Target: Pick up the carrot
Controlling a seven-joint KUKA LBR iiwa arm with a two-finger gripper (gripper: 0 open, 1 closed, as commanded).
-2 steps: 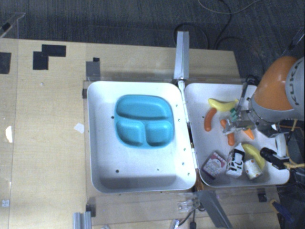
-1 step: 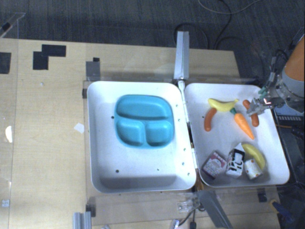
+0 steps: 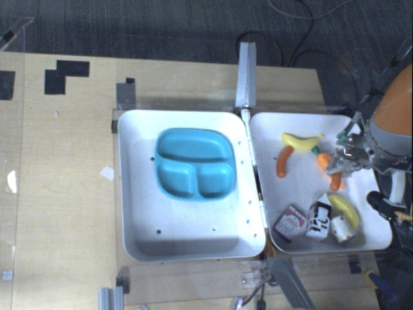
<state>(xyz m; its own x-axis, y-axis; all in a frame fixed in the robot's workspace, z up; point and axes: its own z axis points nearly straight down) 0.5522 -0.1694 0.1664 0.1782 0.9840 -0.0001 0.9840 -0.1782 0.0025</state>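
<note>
The carrot (image 3: 324, 162) is orange with a green end and lies in the right part of the right bin (image 3: 303, 192). It runs down and to the right to a second visible stretch near the bin's right wall. My gripper (image 3: 341, 160) hangs right over the carrot's middle and hides that part. Whether it touches the carrot I cannot make out.
An orange-red sausage shape (image 3: 282, 162) and a yellow banana-like toy (image 3: 301, 141) lie left of the carrot. A second yellow piece (image 3: 342, 210), a dark packet (image 3: 292, 222), a black-and-white box (image 3: 317, 224) and a white cup (image 3: 342, 233) crowd the front. The left bin (image 3: 139, 231) holds a blue divided tray (image 3: 195, 162).
</note>
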